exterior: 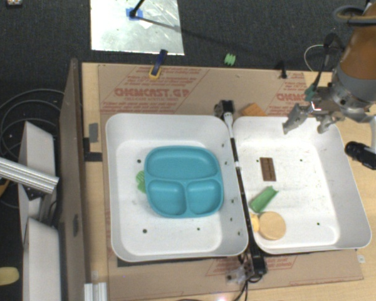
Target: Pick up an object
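From above, the teal divided plate [183, 181] in the left bin [122, 168] covers most of a small green thing [140, 180], of which a sliver shows at the plate's left edge, too little to name. The arm [363, 49] is cut off by the top and right edges, so its upper links cannot be seen; its orange band sits near the top right corner. At the bottom edge, a tangle of parts [247, 271] where the bins meet is too blurred to make out.

The arm comes in from the right and bends down toward the far right corner of the right bin [338, 180]. The claw [308, 121] hangs over that bin's far rim with its two grey fingers [292, 120] spread wide apart and nothing between them. It stands well apart from the objects in the bin.

Those objects lie in the near left part of the right bin. A small dark brown rectangular block [267, 168] lies flat near the divider. Nearer the camera a green cylinder-like piece [263, 199] lies at a slant, and just beside its lower end is a tan round disc [272, 225] with a small yellow piece [255, 223] touching its left side. An orange item [252, 110] sits on the counter [175, 89] just beyond the bins, partly hidden by the right bin's rim.
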